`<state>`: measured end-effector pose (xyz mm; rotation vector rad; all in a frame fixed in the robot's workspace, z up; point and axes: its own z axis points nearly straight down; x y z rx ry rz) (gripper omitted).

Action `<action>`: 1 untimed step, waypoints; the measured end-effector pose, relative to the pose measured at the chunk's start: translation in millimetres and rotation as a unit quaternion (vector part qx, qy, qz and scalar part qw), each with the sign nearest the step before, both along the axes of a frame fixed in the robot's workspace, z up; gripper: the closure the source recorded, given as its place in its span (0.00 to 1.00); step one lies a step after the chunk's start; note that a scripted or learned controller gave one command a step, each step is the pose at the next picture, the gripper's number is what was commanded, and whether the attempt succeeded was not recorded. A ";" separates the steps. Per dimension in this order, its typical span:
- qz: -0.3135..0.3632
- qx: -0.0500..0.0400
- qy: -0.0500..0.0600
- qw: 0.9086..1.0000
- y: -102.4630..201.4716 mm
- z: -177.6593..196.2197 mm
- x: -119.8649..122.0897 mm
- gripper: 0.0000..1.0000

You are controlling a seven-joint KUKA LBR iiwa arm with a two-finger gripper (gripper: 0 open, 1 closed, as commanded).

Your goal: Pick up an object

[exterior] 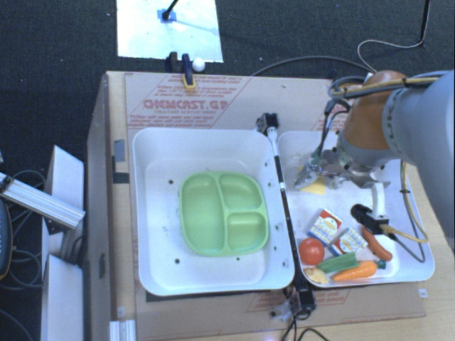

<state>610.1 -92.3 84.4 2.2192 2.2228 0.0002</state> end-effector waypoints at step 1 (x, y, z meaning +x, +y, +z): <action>0.000 0.000 -0.002 1.000 0.0 11.1 1.2 1.00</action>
